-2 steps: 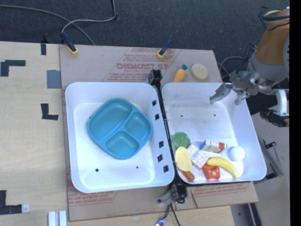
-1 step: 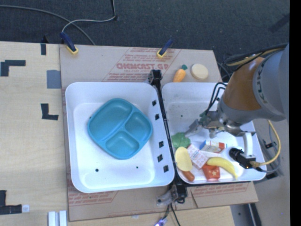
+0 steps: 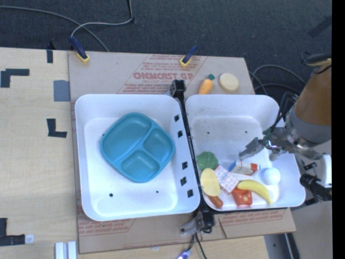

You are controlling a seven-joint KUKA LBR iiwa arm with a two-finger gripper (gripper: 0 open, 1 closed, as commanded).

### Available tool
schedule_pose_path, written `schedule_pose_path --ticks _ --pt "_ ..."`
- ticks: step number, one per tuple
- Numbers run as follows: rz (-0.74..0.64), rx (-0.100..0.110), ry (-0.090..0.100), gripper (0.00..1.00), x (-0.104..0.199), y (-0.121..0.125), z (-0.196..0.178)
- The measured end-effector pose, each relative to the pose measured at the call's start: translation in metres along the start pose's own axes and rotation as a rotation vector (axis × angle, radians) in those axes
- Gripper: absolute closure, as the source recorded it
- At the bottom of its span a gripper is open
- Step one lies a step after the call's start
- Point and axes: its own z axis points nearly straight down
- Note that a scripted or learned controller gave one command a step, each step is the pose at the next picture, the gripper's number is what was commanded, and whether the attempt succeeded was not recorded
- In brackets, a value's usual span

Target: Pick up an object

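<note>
Two-finger gripper (image 3: 249, 150) over right white bin (image 3: 232, 106), finger state unclear; yellow plastic banana (image 3: 255, 189), lower right, not yet lifted.

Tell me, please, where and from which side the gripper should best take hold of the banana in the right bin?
Probably at the middle of the banana, coming straight down from above. It lies flat near the bin's front wall, its curve bowing upward in the picture, so fingers closing across its narrow width should fit. The tomato crowds its left end and the white egg sits just behind, which leaves the middle most free.
</note>
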Motion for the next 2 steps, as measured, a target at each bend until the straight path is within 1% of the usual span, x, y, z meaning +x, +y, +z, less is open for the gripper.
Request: schedule_pose_path --ticks 1,2 --pt "-0.002 0.002 0.002 0.00 0.032 -0.010 0.049" --pt "0.000 0.004 0.002 0.00 0.009 -0.011 0.088"
